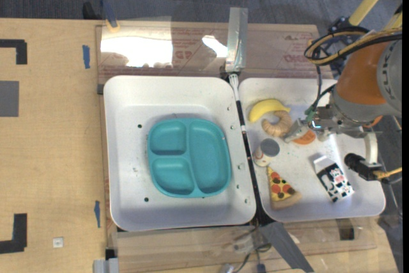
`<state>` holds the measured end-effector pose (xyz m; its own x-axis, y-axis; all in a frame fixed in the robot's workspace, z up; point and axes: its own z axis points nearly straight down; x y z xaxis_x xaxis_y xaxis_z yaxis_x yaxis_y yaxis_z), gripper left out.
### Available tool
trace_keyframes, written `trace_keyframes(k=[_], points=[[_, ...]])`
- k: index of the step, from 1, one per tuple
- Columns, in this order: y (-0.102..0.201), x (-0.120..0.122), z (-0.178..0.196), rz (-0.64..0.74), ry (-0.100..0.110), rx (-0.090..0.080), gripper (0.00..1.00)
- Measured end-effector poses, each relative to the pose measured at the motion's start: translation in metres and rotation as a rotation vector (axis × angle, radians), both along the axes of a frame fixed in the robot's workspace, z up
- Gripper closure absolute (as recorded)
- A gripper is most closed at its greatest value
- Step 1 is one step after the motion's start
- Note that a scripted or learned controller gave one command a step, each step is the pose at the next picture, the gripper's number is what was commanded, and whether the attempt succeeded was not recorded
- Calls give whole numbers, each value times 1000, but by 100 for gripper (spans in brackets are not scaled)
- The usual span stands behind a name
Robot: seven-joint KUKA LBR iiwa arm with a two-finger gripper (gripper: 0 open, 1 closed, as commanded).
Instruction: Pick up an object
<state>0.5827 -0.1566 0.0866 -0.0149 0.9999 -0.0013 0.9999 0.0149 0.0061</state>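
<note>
A grey KUKA arm (383, 77) with a broad orange band (361, 77) above its wrist carries looped black and yellow cables (332, 41) along its body, above the right-hand white bin (377, 201). Nearer that bin, the wrist narrows into a silver metal gripper (300, 132) assembly with a small green spot and a black fitting to one side.

Legible text: none. Faint reddish print on the cardboard sheet (192, 48) along the bench's far edge (too blurred to read); small carton (333, 178) markings likewise illegible
</note>
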Motion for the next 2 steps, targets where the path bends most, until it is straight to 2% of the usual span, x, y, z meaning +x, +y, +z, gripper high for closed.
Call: trace_keyframes(k=[1,2], points=[[-1,1,8,-2,-1,-1,100],[-20,-23,42,-113,6,0,100]])
